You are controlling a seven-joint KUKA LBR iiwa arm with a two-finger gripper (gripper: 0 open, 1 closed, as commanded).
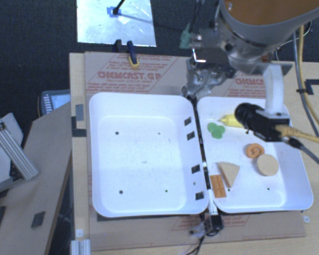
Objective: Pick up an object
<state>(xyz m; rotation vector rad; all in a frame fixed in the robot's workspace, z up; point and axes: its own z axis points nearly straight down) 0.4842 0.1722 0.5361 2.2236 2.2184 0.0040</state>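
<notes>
The right bin (295, 195) holds several small items. A green piece (217, 130) and a yellow piece (231, 121) lie near its back left. An orange ring (254, 151) and a tan round disc (267, 165) sit at mid right. A tan wedge (229, 172) and an orange rectangular wafer (217, 186) lie at the front left. My gripper (196, 86) hangs over the back edge where the two bins meet, above and behind all the items, with nothing seen in it. A black cylinder (258, 122) on the arm hides part of the yellow piece.
The left bin (95, 142) lies beside the right one, with a dark divider strip (199, 153) between them. A shiny metal sheet (115, 15) and a yellow clamp (133, 57) sit behind the bins. Cables (308, 137) trail at the right.
</notes>
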